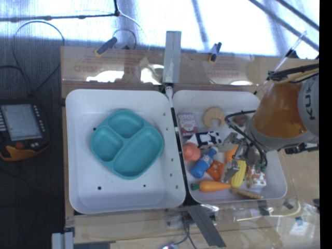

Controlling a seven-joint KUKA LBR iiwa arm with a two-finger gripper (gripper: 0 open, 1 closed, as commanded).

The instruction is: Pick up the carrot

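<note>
Nearest the camera, the carrot [213, 186] lies along the front wall of the right bin [280, 188], its long axis running left to right with the green top at its left end. From the carrot, the end effector [244, 162] hangs up and to the right, over the toy clutter; whether it is wide or narrow I cannot tell. I judge a short descent toward the carrot comes next.

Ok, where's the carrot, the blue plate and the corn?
carrot [213, 186], camera view, middle of its orange body
plate [127, 143], camera view, ridge between its compartments
corn [237, 174], camera view, middle of the yellow cob
</note>
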